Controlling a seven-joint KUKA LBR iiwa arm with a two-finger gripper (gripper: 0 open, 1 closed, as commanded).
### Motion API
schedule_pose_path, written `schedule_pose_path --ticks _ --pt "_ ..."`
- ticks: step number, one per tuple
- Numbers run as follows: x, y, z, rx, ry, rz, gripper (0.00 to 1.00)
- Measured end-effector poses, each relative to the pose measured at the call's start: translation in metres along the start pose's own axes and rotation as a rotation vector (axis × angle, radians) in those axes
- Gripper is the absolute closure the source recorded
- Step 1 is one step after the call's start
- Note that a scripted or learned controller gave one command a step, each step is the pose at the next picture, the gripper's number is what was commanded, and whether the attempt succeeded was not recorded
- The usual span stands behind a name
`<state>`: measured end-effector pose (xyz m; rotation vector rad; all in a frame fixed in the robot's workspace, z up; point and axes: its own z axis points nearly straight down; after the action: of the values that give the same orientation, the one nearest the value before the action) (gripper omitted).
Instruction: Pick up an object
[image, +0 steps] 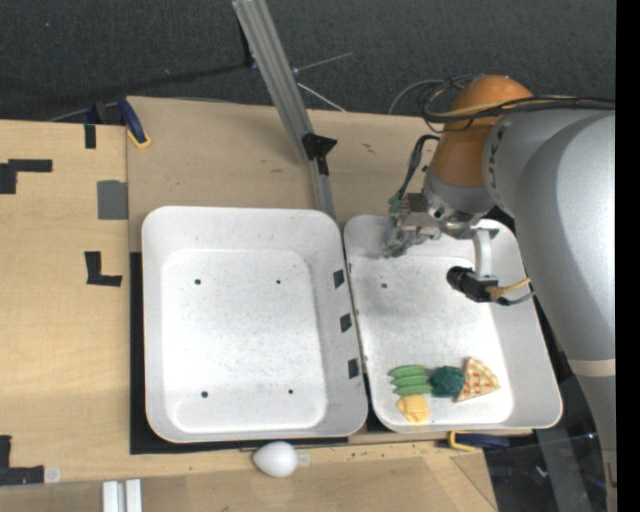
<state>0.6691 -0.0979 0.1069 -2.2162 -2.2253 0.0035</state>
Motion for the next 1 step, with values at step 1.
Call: schedule_pose_path --ticks 1 --pt "0.005 0.0008 -0.0631 -0.007 0.001 0.002 1.0"
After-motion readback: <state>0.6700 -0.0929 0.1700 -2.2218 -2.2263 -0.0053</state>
